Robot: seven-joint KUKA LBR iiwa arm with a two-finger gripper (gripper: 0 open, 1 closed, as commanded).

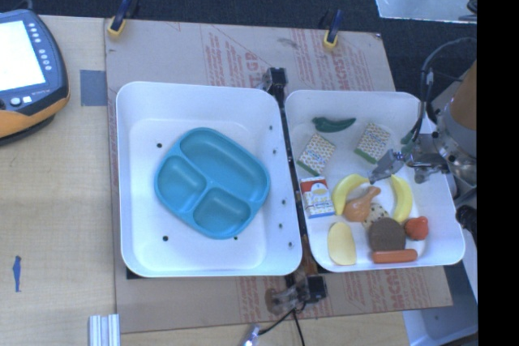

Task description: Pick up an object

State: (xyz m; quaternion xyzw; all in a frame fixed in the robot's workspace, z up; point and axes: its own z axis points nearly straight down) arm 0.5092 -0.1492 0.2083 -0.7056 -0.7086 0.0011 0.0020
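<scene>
My gripper [408, 164] hangs over the right side of the right bin [366, 99], open, with nothing between its fingers. Beneath and beside it lie toy foods: a yellow banana [348, 189], a second banana [402, 195], a chicken drumstick [361, 205], a brown lump [387, 234], a red tomato [417, 228], a sausage [395, 256], a pale yellow slice [341, 243], a red and white box [318, 197], two cracker packs [317, 151] [373, 142] and a green pepper [334, 124].
The left bin [134, 174] holds a blue divided plate [212, 182]. A tablet-like pendant [24, 69] lies at the bench's far left. Clamps [120, 16] [331, 28] pin the cardboard sheet at the back edge.
</scene>
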